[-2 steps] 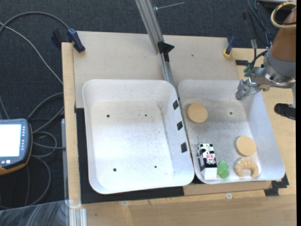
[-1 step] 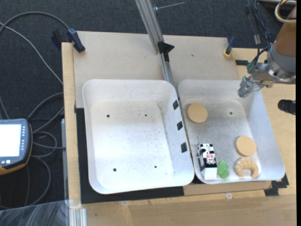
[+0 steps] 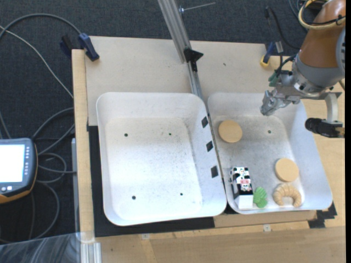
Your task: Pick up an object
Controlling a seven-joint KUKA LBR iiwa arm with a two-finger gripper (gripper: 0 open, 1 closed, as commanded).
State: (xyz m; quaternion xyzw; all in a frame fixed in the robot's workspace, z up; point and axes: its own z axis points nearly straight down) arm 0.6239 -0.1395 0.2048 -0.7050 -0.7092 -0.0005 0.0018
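The gripper [image 3: 267,107] hangs over the upper edge of the right bin [image 3: 312,163], right of centre frame; how far it is open cannot be told, and nothing shows in its grasp. Likely targets lie apart below: one biscuit [image 3: 230,131] mid-bin, another biscuit [image 3: 286,169], a croissant [image 3: 288,195] and a small carton [image 3: 242,181] along the lower edge.
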